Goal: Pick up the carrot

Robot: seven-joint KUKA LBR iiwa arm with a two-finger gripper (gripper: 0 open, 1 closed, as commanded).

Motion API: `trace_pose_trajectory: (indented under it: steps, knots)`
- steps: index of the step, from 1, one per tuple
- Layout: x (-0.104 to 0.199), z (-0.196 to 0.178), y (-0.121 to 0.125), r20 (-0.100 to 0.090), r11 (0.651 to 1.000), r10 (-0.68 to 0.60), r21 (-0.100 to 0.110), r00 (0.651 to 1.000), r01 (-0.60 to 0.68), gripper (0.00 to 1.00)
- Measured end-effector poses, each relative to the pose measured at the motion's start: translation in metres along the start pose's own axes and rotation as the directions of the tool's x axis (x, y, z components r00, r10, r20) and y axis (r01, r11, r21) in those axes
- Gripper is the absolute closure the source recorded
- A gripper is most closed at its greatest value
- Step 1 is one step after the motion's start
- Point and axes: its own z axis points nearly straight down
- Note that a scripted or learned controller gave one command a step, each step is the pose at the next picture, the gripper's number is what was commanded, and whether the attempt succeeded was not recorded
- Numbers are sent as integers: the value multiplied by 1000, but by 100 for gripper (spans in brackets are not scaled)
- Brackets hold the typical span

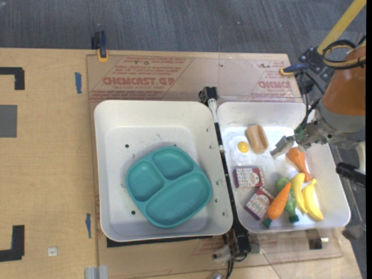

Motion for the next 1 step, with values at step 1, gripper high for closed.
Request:
trace_pose_trajectory:
  steps: [1]
  knots:
    - [-7, 13, -2, 13, 997, -69, -24, 998, 69, 0]
